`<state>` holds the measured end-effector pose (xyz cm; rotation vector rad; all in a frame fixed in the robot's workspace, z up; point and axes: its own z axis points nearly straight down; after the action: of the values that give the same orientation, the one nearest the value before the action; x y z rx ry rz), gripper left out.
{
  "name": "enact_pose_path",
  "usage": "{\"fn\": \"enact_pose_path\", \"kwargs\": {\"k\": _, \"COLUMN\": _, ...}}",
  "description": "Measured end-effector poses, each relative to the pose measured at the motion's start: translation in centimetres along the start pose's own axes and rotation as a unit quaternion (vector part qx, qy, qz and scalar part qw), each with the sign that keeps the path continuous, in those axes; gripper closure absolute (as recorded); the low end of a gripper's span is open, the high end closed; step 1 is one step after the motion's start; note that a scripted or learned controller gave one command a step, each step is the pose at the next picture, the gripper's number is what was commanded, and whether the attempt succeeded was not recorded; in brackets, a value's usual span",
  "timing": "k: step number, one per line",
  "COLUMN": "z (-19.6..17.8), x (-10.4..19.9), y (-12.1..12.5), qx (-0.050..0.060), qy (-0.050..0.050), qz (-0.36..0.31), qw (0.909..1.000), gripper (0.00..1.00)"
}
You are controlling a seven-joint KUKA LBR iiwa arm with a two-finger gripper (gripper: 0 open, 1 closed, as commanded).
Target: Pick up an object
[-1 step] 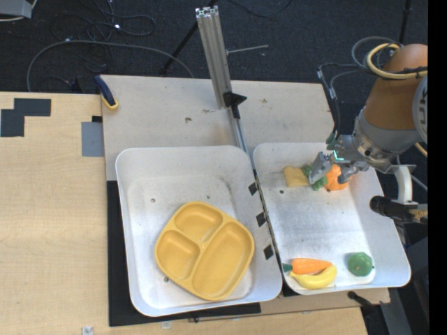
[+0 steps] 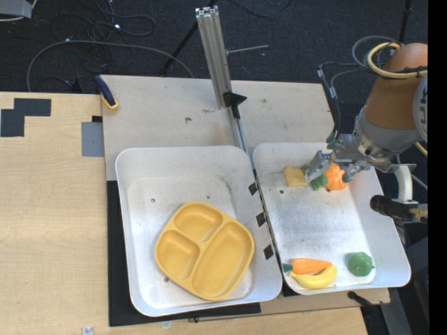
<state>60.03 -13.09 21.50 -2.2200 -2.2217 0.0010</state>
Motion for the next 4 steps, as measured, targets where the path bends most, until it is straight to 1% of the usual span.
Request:
{"fn": "enact_pose_path", "kwargs": {"k": 1, "z": 4.7, "x": -0.1, "y": -0.8, "qx": 0.003, "qy": 0.0, "qz": 0.001, "qw": 1.0, "gripper": 0.0}}
{"fn": "enact_pose_path", "kwargs": {"k": 2, "z": 9.2, "x": -0.6, "y": -0.8, "qx": 0.003, "qy": 0.0, "qz": 0.0, "qw": 1.0, "gripper": 0.0}}
{"fn": "enact_pose_path", "kwargs": {"k": 3, "z": 11.3, "x": -0.6, "y": -0.8, "qx": -0.001, "qy": 0.0, "qz": 0.0, "qw": 1.0, "gripper": 0.0}}
{"fn": "enact_pose_path", "kwargs": {"k": 4, "z": 10.6, "x": -0.7, "y": -0.9, "qx": 0.002, "qy": 0.0, "qz": 0.002, "qw": 1.0, "gripper": 1.0}}
